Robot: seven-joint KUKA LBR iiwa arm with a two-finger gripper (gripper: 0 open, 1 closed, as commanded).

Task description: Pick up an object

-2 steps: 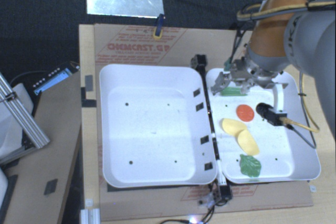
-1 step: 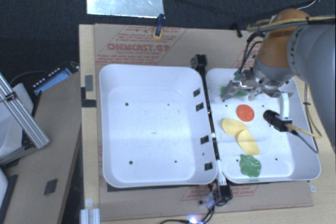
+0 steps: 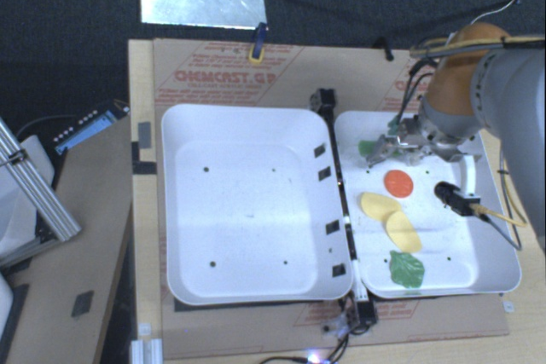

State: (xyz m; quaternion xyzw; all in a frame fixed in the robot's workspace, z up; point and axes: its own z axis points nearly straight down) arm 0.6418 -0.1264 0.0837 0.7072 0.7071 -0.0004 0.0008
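From the camera view, two white bins are seen side by side on the worktop (image 3: 145, 209); the left bin (image 3: 183, 132) sits beside the right bin (image 3: 499, 268), and black clips are seen along the wall between them. The arm (image 3: 503, 89) is seen reaching in from the right, and the tool (image 3: 394, 142) is held low over the far part of the right bin; whether it is open or closed cannot be told, nor whether anything is gripped. A green piece (image 3: 368, 147) is partly seen just beside the tool, at its left. An orange disc (image 3: 398, 182) lies just below the tool, apart from it; two yellow pieces (image 3: 391, 219) lie near the disc, touching each other; a second green piece (image 3: 407, 269) lies near the bin's near wall, just beside the lower yellow piece. A black part (image 3: 452, 199) with a yellow cable is seen at the right of the disc.
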